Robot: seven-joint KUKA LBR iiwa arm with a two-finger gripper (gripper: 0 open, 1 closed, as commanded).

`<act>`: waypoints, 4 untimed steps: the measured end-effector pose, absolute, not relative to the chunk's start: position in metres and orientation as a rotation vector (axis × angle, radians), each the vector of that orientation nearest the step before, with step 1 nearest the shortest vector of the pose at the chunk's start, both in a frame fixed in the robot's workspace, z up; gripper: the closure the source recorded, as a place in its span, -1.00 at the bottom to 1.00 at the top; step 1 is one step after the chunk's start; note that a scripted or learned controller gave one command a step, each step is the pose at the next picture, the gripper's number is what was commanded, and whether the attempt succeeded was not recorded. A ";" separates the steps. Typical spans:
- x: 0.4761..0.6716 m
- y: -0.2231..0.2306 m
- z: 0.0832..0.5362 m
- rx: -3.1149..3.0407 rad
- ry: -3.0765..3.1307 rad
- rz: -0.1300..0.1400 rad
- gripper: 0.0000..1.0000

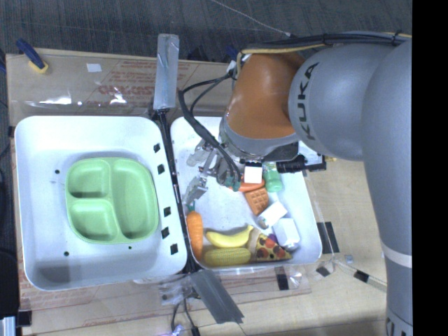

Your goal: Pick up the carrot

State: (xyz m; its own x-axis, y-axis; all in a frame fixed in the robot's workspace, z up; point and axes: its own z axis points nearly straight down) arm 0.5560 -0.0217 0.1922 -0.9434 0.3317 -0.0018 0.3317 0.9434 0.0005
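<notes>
The arm point(336, 96) comes in from the right and hangs over the far part of the right bin point(308, 215). "KUKA" runs in dark letters down its grey shell, just right of the orange band point(262, 96). No other writing can be read; a clear sheet on the far bench carries faint reddish print that is too blurred to make out.

The gripper point(199, 177) points down and left below the wrist, over the bin's far left part. Its metal fingers point(194, 187) stand slightly apart with nothing between them, and their tips hang above the white floor, a little beyond the carrot's top.

The carrot point(195, 234) lies against the left wall of the right bin, toward the near end, long axis running far to near, green stub at the far end. It is clear of the gripper. Just to its right lies a banana point(229, 239), and nearer still an ear of corn point(225, 257) along the near wall. A pizza slice point(269, 247) sits right of the corn. Farther in are a waffle point(256, 200), a green bottle point(273, 182), a small white and orange block point(252, 176) and two white pieces point(280, 222) near the right wall.

The left bin point(35, 208) holds a green divided tray point(112, 199) with three compartments. A grey bar point(166, 72) rises at the far end of the joint between the bins.
</notes>
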 end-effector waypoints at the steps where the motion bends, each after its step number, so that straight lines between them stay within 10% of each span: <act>1: 0.482 -0.032 0.192 0.376 3.121 0.000 -1.00; 3: 0.512 -0.097 0.123 0.540 3.103 -0.001 -1.00; 4: 0.515 -0.096 0.135 0.526 3.099 0.000 1.00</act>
State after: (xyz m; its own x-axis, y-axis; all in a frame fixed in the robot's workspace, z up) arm 0.5145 -0.0956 0.1353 -0.9440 0.3299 0.0018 0.3299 0.9440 -0.0001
